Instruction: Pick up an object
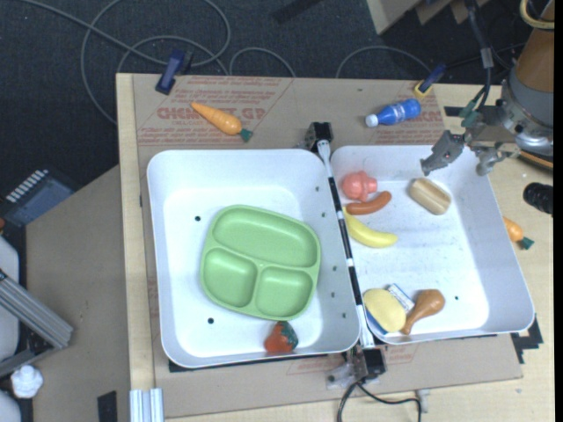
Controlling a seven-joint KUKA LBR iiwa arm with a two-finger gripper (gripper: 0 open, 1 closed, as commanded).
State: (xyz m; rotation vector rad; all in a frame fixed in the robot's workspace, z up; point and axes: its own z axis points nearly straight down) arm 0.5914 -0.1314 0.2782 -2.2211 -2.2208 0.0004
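My gripper hangs open over the far right corner of the right bin, with nothing between its fingers. Just below it lies a tan bread roll. Further left in that bin are a pink toy, a red sausage and a yellow banana. Near the bin's front edge lie a brown chicken drumstick and a pale yellow piece on a small blue-edged item.
The left bin holds a green divided plate and a strawberry at its front. On the bench behind the bins lie a carrot and a blue bottle. Another small carrot rests right of the right bin.
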